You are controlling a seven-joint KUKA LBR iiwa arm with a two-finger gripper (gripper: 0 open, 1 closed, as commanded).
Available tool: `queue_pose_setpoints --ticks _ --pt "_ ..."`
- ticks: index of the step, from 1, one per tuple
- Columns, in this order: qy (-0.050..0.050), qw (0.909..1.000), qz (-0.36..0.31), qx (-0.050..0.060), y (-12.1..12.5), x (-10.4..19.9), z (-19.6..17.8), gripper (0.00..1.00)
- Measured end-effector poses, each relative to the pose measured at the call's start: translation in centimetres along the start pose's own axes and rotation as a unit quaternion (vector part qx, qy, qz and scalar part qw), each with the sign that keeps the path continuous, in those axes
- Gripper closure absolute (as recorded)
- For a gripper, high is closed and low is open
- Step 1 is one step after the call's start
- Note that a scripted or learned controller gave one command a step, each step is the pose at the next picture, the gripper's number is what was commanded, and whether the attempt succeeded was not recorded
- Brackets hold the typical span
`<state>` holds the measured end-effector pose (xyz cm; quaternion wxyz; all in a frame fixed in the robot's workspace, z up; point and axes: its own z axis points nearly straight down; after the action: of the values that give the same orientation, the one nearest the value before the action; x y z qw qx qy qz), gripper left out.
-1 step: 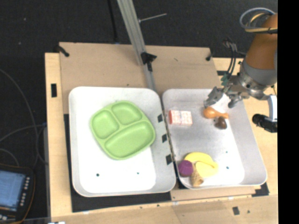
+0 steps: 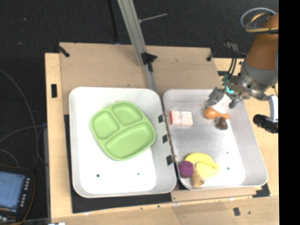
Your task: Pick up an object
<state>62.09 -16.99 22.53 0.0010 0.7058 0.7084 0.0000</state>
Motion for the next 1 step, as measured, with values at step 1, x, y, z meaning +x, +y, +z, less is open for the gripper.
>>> queue_pose_setpoints --ticks 1 --pt "0.0 1.0 0.001 0.002 0.44 -0.4 4.36 0.0"
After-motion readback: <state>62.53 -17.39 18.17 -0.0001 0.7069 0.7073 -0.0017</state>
